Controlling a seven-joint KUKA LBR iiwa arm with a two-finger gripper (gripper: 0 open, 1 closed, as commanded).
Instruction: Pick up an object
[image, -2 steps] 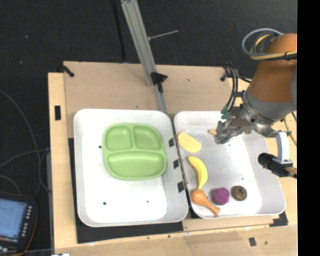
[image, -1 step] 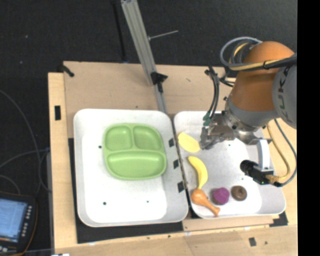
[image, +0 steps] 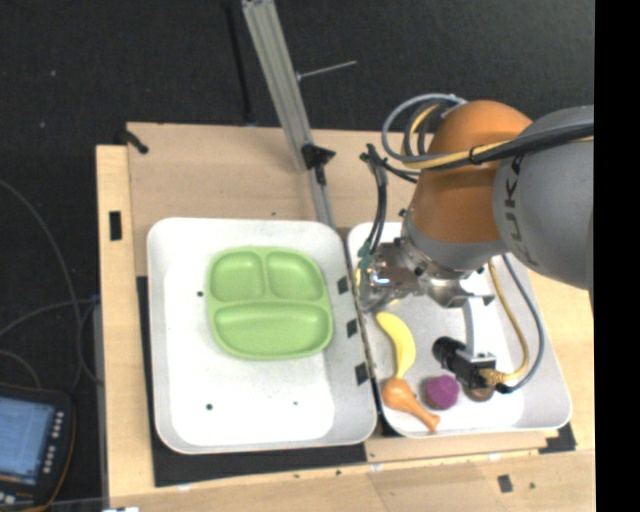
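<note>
Camera view, what I see from my desk
Banana (image: 397, 340): yellow, smooth and curved, lying in the right bin near its left wall.
Orange toy (image: 409, 399): pear-shaped and shiny, with a thin pointed end, just below the banana at the front of the bin.
Purple thing (image: 440, 391): small, round and a bit fuzzy-looking, right beside the orange toy.
Right bin (image: 545, 400): shallow, white, hard plastic with round corners.
Gripper (image: 376, 281): a metal and black lump low over the back left of the right bin, just above the banana. I cannot tell how it is set or whether it has anything in it; the parts are too dark and crowded.
Arm (image: 505, 190): fat and grey with a smooth orange band, with looping cables hanging off it.
Green plate (image: 269, 302): soft green plastic, rounded, split into three dips, in the middle of the left bin.
Left bin (image: 190, 400): white and shallow, touching the right bin.
Bench (image: 200, 170): flat, pale brown wood.
</note>
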